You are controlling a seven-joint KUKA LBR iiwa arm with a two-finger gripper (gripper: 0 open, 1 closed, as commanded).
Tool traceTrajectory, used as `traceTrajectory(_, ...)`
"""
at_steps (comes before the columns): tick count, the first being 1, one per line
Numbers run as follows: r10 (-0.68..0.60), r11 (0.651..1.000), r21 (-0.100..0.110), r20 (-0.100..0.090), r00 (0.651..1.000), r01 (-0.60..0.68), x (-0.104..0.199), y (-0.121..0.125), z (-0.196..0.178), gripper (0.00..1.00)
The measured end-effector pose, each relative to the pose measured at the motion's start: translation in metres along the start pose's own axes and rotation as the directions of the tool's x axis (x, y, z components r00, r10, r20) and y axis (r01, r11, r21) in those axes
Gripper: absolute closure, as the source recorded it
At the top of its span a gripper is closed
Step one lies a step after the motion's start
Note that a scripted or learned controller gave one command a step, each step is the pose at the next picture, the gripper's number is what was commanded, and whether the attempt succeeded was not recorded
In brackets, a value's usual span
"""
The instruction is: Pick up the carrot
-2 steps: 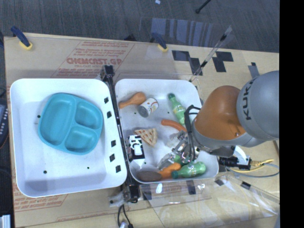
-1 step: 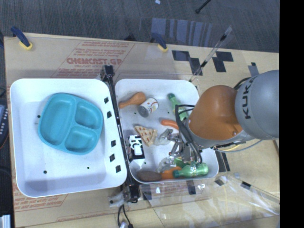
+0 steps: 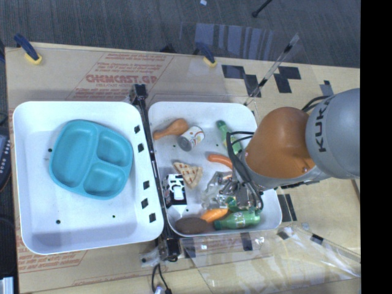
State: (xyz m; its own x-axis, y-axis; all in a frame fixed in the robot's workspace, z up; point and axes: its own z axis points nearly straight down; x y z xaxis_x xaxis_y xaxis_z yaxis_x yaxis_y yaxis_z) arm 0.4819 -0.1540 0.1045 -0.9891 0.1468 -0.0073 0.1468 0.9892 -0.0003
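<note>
Orange carrot under tool, grip state unclear; "KUKA" on arm, "CHEMCAST GP" on bench.

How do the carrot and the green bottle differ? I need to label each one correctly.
The carrot is orange, short and stubby; the green bottle is green, longer, and carries a label. The carrot lies left of the gripper, while the bottle lies just below it. Both lie on their sides, side by side, near the front wall of the right bin.
</note>
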Motion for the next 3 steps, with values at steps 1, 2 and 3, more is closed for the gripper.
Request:
traceTrajectory(1, 0.001, 1.000, 0.000, 0.004, 1.000, -0.001, -0.001, 0.000, -0.001, 0.00)
traceTrajectory(2, -0.008, 1.000, 0.001, 0.005, 1.000, 0.008, -0.002, 0.001, -0.011, 1.00)
traceTrajectory(3, -0.007, 1.000, 0.000, 0.005, 1.000, 0.007, -0.003, 0.002, -0.011, 0.00)
